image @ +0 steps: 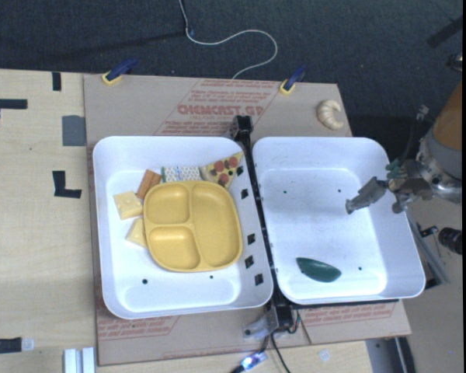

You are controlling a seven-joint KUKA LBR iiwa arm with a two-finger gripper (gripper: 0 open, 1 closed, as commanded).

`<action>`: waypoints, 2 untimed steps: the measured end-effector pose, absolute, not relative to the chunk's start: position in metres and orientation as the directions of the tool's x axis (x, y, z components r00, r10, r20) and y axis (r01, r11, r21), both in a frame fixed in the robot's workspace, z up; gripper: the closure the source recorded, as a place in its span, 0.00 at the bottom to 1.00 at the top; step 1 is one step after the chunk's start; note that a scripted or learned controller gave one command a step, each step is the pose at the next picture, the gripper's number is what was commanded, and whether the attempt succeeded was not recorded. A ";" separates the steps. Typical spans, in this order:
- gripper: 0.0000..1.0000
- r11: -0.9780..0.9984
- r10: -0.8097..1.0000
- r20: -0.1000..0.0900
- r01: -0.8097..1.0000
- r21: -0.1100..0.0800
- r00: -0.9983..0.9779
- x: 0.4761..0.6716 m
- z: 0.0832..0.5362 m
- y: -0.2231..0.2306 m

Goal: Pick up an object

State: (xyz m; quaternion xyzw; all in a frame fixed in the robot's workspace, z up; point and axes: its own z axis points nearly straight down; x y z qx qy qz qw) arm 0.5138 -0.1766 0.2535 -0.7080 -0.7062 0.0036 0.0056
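The arm (450,142) is cut off at the frame's right side, so only its wrist and the end effector (373,191) show, over the right rim of the right bin (326,150). One grey finger (363,196) points left and down over the bin floor; a second finger cannot be made out against the dark wrist parts, so I cannot tell whether the end effector is apart or together. Nothing shows between its fingers.

In the left bin (116,286), a yellow tray (193,225) with three compartments lies on top of several smaller pieces and hides most of each. What sticks out: two pale yellow wedges (128,205) at its left, a brown block (148,183) at its upper left, a patterned piece (181,174) along its top edge, and a piece with red and yellow marks (225,168) at its upper right. What those pieces are is too small to tell.

The right bin holds one thing, a dark green object (319,270), lying flat near the front wall, well apart from the finger above it.

The two bins sit touching side by side on a cardboard sheet (217,107) with red print. Two clips (119,71) with yellow and blue parts hold the sheet's far edge. One small beige object (331,113) lies on the sheet just beyond the right bin's far corner. A thin white cable (233,41) loops over the dark floor beyond the bench (31,231). Black tape marks (62,185) dot the bench's left part.
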 end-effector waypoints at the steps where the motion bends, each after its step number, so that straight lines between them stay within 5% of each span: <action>1: 0.00 0.001 1.000 0.000 1.000 -0.002 -0.001 0.516 0.259 -0.176; 2: 0.00 0.000 1.000 0.001 1.000 -0.006 0.000 0.511 0.197 -0.179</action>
